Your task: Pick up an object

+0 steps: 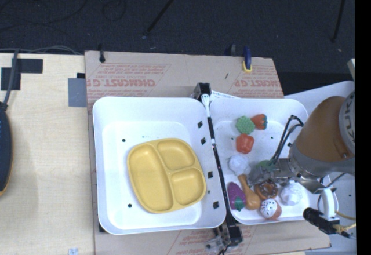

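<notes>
Low over the right bin (290, 110), the gripper (264, 177) hovers among small toy foods; jaws' state cannot be told. Nearest, a brown pretzel-like piece (268, 189): judged light, rigid, slippery; grip across its middle.

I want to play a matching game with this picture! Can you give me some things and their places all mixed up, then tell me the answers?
Things:
1. yellow plastic divided plate
2. green bumpy toy vegetable
3. purple toy eggplant
4. blue-and-yellow clamp

Places:
A. on the cardboard's far edge
B. right bin, near corner by the divider
C. left bin
D. right bin, far end

Pairs: 1-C, 2-D, 3-B, 4-A
</notes>
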Available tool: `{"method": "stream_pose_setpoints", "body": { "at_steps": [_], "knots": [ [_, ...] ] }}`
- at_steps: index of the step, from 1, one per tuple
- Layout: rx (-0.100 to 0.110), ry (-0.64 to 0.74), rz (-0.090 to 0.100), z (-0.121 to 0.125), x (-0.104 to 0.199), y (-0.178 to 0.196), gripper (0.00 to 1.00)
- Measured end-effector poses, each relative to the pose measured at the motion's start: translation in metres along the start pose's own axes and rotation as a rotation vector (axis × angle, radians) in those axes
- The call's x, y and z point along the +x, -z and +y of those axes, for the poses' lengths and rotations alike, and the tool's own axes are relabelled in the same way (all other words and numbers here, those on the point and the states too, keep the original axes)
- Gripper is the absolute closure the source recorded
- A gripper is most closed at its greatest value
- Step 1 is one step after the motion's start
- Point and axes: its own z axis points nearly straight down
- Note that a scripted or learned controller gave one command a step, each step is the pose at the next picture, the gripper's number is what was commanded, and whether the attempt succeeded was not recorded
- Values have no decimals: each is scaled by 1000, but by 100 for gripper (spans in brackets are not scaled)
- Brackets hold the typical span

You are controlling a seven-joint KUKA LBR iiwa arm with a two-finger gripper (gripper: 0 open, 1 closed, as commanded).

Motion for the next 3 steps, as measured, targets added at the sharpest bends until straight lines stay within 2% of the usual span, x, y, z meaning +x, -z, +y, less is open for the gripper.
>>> {"method": "stream_pose_setpoints", "body": {
  "at_steps": [1,2,3],
  "knots": [
    [-11,9,1,-15,117,161,0],
    [-18,3,0,-15,155,359,0],
    [17,4,-4,-19,264,147,0]
  ]
}}
